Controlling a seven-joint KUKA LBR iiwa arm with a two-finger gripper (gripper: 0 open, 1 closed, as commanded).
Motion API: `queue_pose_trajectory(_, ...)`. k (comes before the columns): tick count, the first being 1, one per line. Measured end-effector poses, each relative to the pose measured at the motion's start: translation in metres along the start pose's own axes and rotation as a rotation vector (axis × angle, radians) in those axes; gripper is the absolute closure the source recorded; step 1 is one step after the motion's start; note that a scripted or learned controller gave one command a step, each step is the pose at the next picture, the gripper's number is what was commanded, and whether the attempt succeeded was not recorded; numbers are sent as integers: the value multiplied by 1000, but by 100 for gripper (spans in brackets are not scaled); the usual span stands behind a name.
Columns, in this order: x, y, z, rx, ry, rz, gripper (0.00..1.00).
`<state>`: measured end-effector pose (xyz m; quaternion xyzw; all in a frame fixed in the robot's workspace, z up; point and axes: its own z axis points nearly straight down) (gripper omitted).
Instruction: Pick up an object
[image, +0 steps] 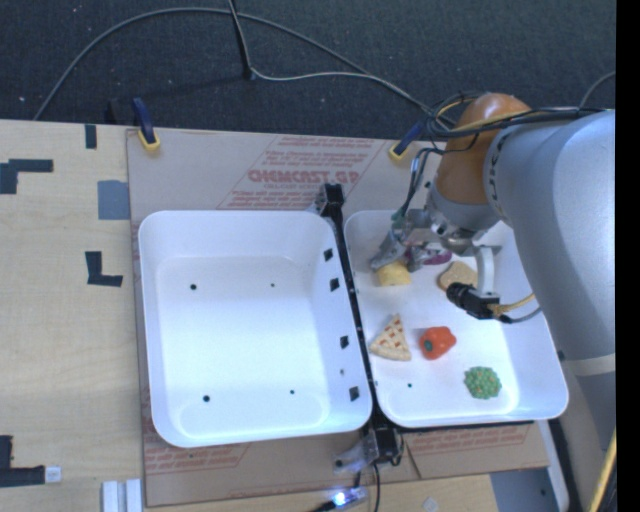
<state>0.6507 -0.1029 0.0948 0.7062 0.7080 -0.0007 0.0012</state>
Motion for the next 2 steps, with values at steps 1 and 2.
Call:
queue_pose_trajectory(1,25,-52,-95,-3,3,0,100)
queue_pose_trajectory(2,97,-3,-89,-1,5,-6,100)
